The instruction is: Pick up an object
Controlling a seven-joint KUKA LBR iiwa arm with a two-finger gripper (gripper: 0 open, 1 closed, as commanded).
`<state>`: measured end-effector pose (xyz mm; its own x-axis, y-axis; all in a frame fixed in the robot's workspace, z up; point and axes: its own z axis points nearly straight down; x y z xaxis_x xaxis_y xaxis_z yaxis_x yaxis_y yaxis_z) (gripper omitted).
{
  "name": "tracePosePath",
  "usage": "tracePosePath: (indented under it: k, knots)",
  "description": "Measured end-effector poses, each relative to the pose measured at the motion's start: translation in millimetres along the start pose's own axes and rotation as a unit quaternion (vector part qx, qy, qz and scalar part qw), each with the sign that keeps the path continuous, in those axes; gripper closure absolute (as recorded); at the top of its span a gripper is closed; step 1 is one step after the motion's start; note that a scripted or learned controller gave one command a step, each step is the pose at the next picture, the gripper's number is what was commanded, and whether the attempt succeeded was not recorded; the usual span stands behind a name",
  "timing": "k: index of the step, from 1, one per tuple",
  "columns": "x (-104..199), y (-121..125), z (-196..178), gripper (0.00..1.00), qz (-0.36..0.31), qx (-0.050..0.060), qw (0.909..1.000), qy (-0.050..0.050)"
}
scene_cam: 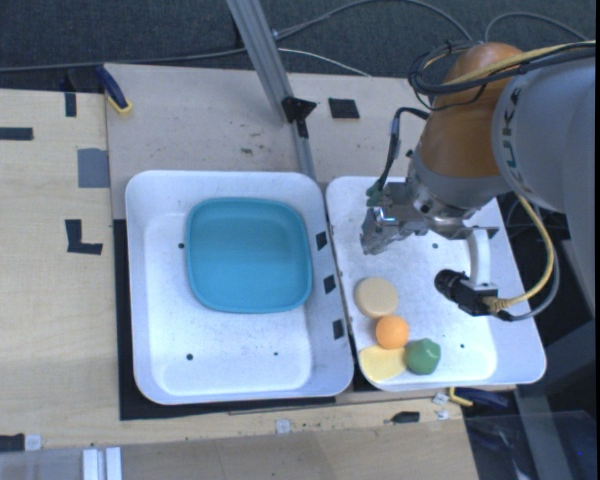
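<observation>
The gripper [378,236] hangs at twelve o'clock of the tan disc [377,296]; its finger state I cannot tell. The disc looks light, rigid; pinch its edges.

One fixed cam, mounted above the bench [210,118], looking down at a slant. Far enough back to frame both bins whole: left bin [150,268] mid-frame, right bin [520,358] toward the right side. Dark floor with cables runs along the top edge, bench front edge along the bottom. Arm [520,118] enters from the right and sits closest to the lens, covering part of the right bin.
</observation>
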<state>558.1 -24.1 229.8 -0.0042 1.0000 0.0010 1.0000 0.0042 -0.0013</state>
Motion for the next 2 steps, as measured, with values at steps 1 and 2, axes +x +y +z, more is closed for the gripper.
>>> tracePosePath:
  k: [1,2]
  knots:
    - [51.4,-7.0,8.1,1.0,0.001,0.0,1.0,0.0]
    - [111.9,-7.8,9.3,1.0,0.0,0.0,1.0,0.0]
